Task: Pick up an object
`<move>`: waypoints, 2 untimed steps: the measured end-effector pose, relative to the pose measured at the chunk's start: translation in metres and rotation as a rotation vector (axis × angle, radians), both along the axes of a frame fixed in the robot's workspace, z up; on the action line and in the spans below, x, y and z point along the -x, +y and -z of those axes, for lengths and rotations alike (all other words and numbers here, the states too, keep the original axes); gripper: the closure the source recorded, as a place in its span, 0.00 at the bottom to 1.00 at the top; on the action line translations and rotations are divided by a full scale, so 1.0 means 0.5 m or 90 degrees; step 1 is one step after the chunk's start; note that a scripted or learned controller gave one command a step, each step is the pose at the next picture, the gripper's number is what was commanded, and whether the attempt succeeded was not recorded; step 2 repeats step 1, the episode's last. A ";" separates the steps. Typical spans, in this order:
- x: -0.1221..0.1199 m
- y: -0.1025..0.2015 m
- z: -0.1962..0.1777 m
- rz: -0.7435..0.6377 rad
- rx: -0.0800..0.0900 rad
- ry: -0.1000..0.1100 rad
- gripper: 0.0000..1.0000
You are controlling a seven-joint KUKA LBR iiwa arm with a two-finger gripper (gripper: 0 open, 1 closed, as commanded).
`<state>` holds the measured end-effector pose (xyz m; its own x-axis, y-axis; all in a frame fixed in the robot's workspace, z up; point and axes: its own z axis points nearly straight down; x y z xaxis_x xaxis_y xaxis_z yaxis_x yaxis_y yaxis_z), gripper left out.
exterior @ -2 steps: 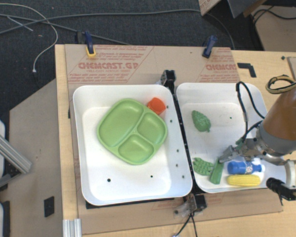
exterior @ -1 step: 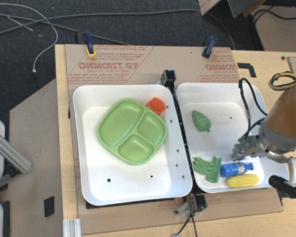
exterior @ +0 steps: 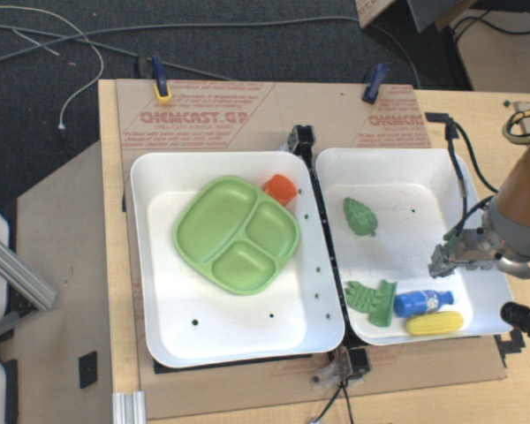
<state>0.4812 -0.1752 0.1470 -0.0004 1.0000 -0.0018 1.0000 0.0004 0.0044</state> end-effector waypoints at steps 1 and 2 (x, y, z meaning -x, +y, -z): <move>-0.010 -0.018 -0.097 0.000 0.001 -0.001 1.00; -0.010 -0.018 -0.097 0.000 0.001 -0.001 1.00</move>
